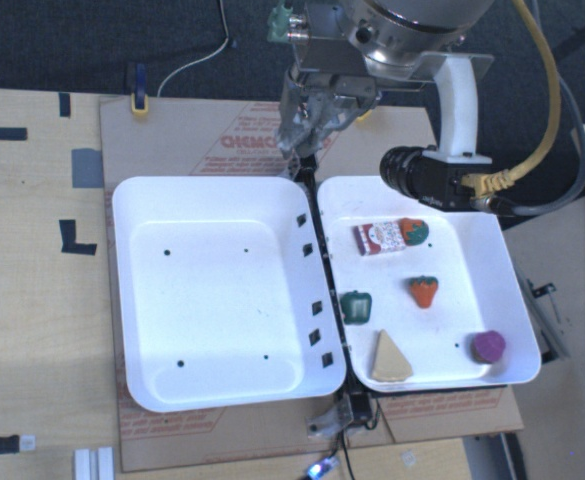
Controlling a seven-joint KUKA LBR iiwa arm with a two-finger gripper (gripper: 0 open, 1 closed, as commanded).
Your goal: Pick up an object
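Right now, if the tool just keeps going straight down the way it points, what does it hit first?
Probably the raised rims where the two shallow white bins meet, not any object. The tool hangs above that seam's far end, though depth is hard to judge.

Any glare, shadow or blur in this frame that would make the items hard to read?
Camera view: even light, both bins bright but not blown out; the left bin has a soft shadow band across its floor; the end effector looks blurred; the strawberry, purple ball and wedge are soft but readable.
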